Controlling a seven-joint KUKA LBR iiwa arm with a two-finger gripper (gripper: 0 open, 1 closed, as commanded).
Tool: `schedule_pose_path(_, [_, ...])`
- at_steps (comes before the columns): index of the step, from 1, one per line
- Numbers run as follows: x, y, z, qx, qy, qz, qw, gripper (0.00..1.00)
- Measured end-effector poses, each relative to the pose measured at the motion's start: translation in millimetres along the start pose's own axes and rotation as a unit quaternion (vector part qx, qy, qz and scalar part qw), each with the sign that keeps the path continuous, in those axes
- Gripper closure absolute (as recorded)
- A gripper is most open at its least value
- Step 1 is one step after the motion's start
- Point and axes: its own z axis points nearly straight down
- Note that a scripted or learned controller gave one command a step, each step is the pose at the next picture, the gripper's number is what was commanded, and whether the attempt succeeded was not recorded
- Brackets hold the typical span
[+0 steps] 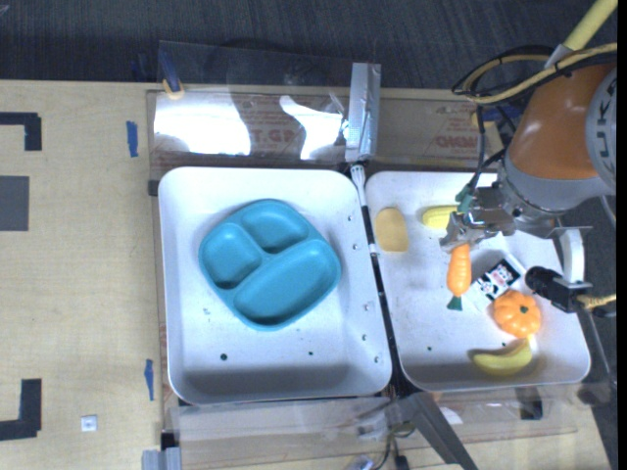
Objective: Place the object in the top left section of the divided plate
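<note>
You see the gripper (468, 219) poised over the right bin (421, 351), just above a toy carrot (458, 270); its grip cannot be told. The blue divided plate (269, 262) sits in the left bin (186, 341).

Two shallow white bins sit side by side on the bench. The left bin (186, 360) holds a blue divided plate (270, 260) with three compartments, set at a slant. The right bin (421, 351) holds a pale yellow block (391, 229) at its far left, a small yellow item (438, 217) beside it, a carrot (458, 274), a black-and-white card (498, 278), an orange pumpkin (516, 313) and a banana (503, 358) at the near side. The gripper (468, 217) is positioned just above the carrot's far end, apart from the plate.
</note>
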Motion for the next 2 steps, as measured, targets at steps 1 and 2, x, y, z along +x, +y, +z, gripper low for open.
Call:
schedule_pose_path(1, [31, -80, 7, 0.003, 0.001, 0.089, 0.996, 1.0])
schedule_pose_path(2, [107, -77, 18, 0.001, 0.0, 0.088, 0.9962, 1.0])
